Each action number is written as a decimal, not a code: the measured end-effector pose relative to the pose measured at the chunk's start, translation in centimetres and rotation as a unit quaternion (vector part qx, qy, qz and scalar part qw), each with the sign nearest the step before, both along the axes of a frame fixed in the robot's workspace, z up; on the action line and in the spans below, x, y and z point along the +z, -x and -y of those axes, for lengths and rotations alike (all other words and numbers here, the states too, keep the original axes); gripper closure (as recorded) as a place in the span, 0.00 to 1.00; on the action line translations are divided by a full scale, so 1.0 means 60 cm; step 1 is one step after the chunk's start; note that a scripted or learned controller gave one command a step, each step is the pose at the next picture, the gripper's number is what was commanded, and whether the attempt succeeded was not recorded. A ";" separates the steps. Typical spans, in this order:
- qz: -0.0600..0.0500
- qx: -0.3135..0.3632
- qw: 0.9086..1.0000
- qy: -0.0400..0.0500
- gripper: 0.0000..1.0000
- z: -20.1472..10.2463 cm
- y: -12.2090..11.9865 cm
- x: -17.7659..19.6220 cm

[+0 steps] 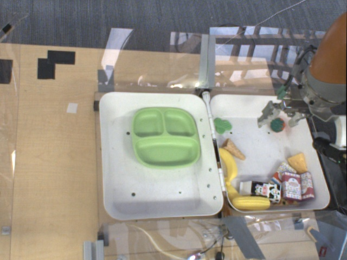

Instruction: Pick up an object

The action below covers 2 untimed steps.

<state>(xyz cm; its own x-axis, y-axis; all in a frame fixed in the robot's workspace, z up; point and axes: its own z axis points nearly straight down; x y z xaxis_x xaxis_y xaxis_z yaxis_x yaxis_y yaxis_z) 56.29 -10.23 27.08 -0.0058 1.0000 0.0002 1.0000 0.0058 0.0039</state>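
The gripper [278, 115] hangs at two o'clock in the right bin [255, 161], jaws spread wide. They straddle a small green-and-red toy [277, 124] beneath, probably lined up for a grasp.

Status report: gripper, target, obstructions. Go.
Gripper open, above right bin, far end. Small green-and-red toy right below the fingers, not held. Nothing crowding it; green leaf piece well off to the side.

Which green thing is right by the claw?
The small green ball, in the right bin between the claw's fingers. The green leafy piece lies further left, and the green plate sits in the other bin.
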 end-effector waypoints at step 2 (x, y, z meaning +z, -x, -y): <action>0.001 -0.013 1.000 0.000 0.00 -0.019 -0.004 -0.291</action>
